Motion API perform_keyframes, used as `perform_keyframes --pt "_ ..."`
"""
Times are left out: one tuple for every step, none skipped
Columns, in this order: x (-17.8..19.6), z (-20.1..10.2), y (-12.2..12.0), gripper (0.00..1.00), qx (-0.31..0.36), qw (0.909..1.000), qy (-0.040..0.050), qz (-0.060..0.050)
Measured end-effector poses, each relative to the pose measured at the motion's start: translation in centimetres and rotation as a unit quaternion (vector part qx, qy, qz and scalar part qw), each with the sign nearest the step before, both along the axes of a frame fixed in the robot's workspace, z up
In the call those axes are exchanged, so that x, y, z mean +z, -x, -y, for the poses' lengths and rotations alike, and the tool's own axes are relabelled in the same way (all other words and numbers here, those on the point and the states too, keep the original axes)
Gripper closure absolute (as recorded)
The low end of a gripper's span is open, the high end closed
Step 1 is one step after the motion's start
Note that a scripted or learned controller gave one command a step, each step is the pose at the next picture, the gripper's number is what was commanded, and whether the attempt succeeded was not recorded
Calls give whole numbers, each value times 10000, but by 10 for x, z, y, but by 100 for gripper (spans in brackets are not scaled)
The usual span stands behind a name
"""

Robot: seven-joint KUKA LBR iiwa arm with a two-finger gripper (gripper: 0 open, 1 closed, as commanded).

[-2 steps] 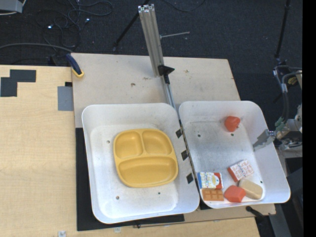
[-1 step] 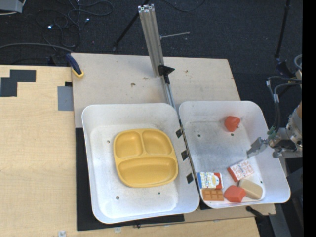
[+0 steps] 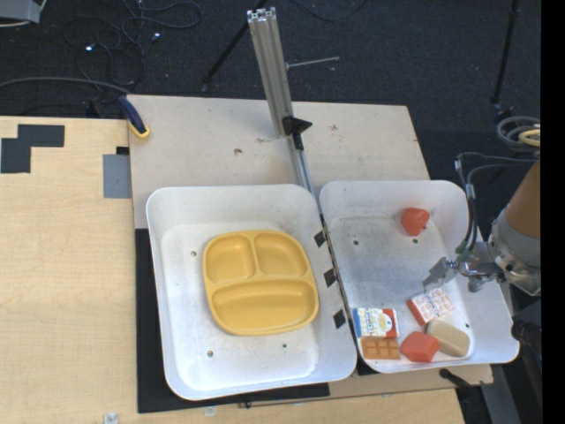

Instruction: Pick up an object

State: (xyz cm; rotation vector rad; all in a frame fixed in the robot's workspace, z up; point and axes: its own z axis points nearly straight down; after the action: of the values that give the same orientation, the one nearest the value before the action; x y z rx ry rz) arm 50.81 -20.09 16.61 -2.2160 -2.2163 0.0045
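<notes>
The right white bin (image 3: 388,197) holds several small items. A red rounded piece (image 3: 415,220) lies near its back. Toward the front sit a red-and-white patterned box (image 3: 430,306), a small carton (image 3: 376,321), a waffle-like brown piece (image 3: 381,349), a red block (image 3: 420,346) and a beige block (image 3: 449,337). My gripper (image 3: 455,271) hangs low over the bin's right side, just above and behind the patterned box. Nothing is visibly held in it.
The left white bin (image 3: 177,228) carries a yellow divided plate (image 3: 260,281). A metal post (image 3: 274,69) rises behind the two bins. The grey arm (image 3: 525,237) enters at the right edge, with cables behind it.
</notes>
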Motion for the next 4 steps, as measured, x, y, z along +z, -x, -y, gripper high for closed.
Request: perform_keyframes --pt "-52 9 -2 0 -1 10000 3 2" --pt "-39 10 -2 100 -18 10000 7 13" --pt "21 11 -10 100 6 10000 24 57" --pt "67 12 -11 100 6 10000 21 46"
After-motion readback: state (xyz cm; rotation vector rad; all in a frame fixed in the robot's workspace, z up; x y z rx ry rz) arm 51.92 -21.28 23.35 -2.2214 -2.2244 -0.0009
